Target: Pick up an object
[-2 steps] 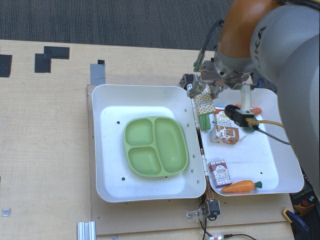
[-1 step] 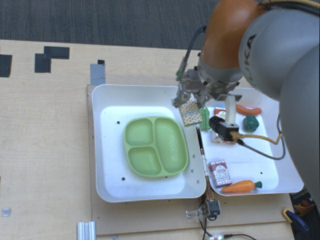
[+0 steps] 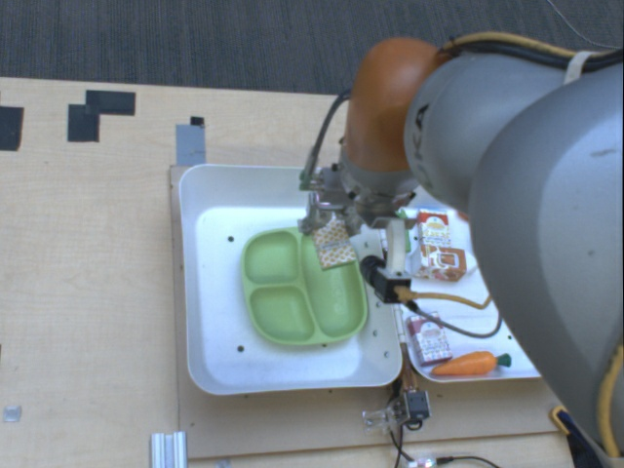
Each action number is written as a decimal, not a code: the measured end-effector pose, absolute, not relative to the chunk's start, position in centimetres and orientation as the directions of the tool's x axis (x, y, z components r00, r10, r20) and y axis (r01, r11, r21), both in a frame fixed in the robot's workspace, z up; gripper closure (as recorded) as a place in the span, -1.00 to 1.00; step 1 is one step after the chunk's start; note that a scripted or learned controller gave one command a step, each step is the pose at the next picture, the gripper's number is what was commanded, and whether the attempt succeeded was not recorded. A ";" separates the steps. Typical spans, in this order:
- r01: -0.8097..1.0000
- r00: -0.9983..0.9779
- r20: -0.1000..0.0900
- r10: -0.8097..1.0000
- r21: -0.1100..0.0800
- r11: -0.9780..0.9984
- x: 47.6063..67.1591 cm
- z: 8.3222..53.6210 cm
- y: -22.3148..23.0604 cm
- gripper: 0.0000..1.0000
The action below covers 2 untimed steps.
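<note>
Pincer (image 3: 331,230) grasping checkered packet (image 3: 335,246) above green tray (image 3: 283,300); packet print unreadable.

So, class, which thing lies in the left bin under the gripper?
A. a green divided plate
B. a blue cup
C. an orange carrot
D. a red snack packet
A: the green divided plate lies in the left bin; the carrot and the snack packet lie in the right bin.
</note>
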<state>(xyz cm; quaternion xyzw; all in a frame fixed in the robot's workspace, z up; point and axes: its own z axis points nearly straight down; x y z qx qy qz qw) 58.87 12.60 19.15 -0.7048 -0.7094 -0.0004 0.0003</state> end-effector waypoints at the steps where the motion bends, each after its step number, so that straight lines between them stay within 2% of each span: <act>1: 1.000 -0.006 0.002 1.000 0.004 0.006 63.0 26.5 16.7 1.00; 2: 1.000 -0.006 0.001 1.000 0.001 0.006 65.7 19.2 22.0 1.00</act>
